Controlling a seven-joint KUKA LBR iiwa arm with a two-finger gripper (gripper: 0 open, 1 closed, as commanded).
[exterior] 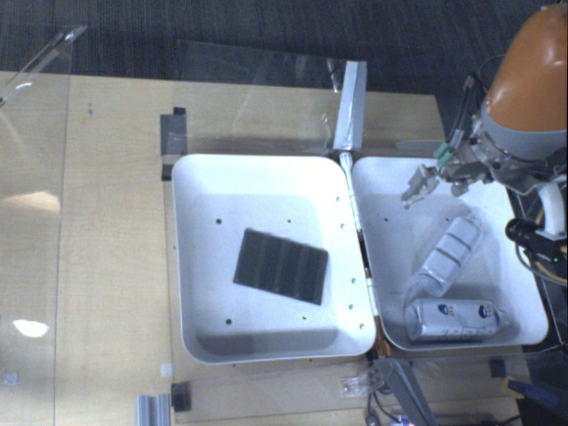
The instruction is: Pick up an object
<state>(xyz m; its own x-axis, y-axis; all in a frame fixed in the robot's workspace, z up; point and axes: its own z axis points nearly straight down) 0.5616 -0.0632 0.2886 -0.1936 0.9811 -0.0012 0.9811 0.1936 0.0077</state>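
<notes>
Bench [98, 264]: pale wood surface under a dark floor strip along the top of the view; clear plastic sheeting lies over its left part and behind the bins.
Arm [531, 69]: grey body with an orange dome-like band, entering from the right and hanging over the upper right corner of the right bin.
Left bin [195, 202]: shallow, white, rounded corners, small holes in its floor; it sits just beside the right bin, their rims touching along the middle.
Right bin [382, 193]: same white shallow shape; holds two items in its lower half.
Divider post [350, 105]: a grey metal upright standing behind the seam where the two bins meet.
Dark pad [280, 265]: flat, ribbed, dark grey rectangle lying slightly tilted on the floor of the left bin, near its centre, apart from every wall.
Clear bottle [448, 257]: see-through plastic, lying on its side at a slant in the right bin, its lower end touching or just above the can.
Silver can [454, 319]: lying on its side along the near wall of the right bin, with small blue and red marks on its label.
Gripper [421, 185]: above the upper part of the right bin, well apart from bottle and can; its fingers are spread apart and nothing sits between them.
</notes>
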